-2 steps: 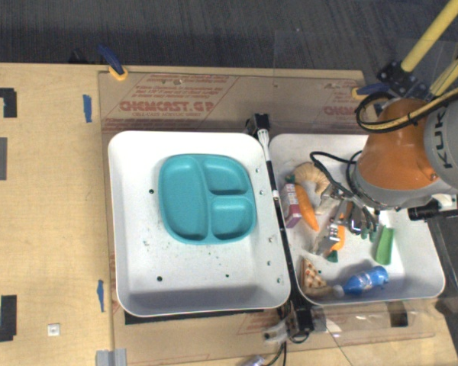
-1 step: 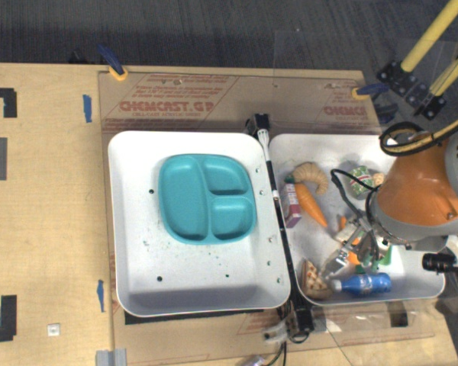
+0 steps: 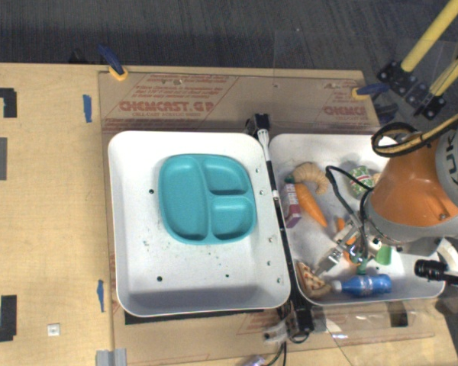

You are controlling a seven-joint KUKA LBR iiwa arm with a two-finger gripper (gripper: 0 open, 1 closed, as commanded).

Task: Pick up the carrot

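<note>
The carrot [image 3: 311, 205] is an orange stick lying at a slant in the right bin [image 3: 412, 300], near the bin's left wall. My gripper [image 3: 340, 248] hangs low over the middle of that bin, down and to the right of the carrot and apart from it. Small orange and green pieces [image 3: 359, 252] lie right under the wrist and are partly hidden by it. The arm's orange band [image 3: 408, 193] covers the bin's right side.
Around the carrot lie a tan croissant-shaped toy [image 3: 309, 173], a purple packet [image 3: 291, 205], a green item [image 3: 360, 178], a blue bottle [image 3: 364, 284] and a brown piece [image 3: 313, 279]. The left bin [image 3: 130, 265] holds a teal divided plate [image 3: 208, 197].
</note>
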